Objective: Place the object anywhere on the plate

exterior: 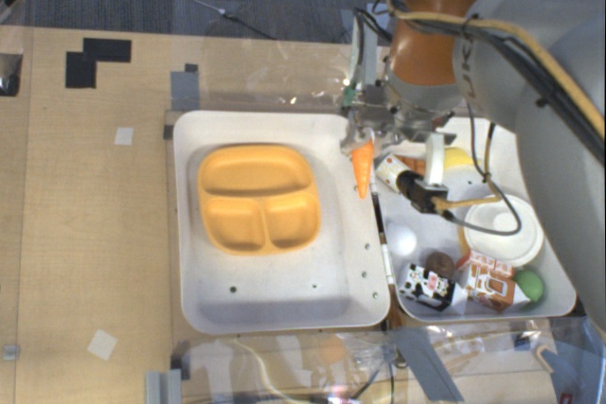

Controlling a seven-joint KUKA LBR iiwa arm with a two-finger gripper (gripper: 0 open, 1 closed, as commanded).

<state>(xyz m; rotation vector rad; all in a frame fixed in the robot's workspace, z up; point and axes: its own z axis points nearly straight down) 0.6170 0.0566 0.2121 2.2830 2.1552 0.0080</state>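
A small orange carrot (362,168) hangs point down from my gripper (363,143), whose fingers are shut on its top end. It hovers over the right edge of the left bin (284,298). The yellow divided plate (257,197), with three compartments, lies in the left bin's middle, to the left of the carrot and apart from it. Nothing lies on the plate.
The right bin (559,298) holds several items: a white bowl (504,230), a white ball (404,238), a green ball (529,285), a brown round item (439,262), small printed boxes (428,285) and a yellow piece (456,158). The arm's orange band (431,14) looms over the bins' far edge.
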